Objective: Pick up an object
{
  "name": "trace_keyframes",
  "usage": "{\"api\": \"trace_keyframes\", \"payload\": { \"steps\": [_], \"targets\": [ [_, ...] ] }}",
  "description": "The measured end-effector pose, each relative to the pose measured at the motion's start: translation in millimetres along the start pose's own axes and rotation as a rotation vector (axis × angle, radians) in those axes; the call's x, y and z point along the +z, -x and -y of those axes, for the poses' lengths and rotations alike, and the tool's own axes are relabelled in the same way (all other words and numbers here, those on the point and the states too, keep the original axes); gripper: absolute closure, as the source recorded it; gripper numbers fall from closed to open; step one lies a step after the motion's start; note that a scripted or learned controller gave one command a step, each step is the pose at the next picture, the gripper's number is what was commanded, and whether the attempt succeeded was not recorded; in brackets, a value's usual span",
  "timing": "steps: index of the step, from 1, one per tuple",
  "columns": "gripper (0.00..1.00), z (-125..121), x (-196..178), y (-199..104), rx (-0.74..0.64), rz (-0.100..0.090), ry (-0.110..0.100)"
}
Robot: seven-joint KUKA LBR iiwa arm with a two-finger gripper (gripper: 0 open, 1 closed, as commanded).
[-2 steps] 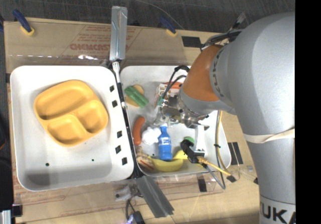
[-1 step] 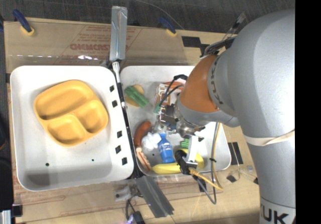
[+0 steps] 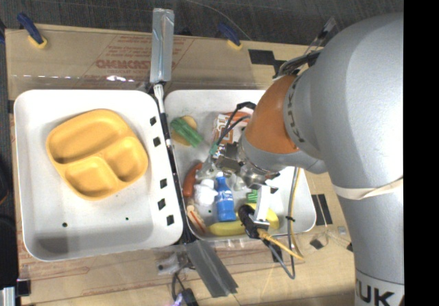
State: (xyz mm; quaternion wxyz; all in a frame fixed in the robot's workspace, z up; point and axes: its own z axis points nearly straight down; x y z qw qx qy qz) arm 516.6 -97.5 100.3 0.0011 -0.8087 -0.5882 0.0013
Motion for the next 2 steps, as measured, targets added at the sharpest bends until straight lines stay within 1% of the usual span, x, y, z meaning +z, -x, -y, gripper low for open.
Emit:
{"api": "trace_keyframes", "payload": {
  "steps": [1,2],
  "targets": [
    [1.00,-0.4,-9.4,-0.4,-0.004,-0.001,-0.001],
    [1.00,-29.2,-93.5,-51.4,-0.031,-0.003,0.005]
  ]
}}
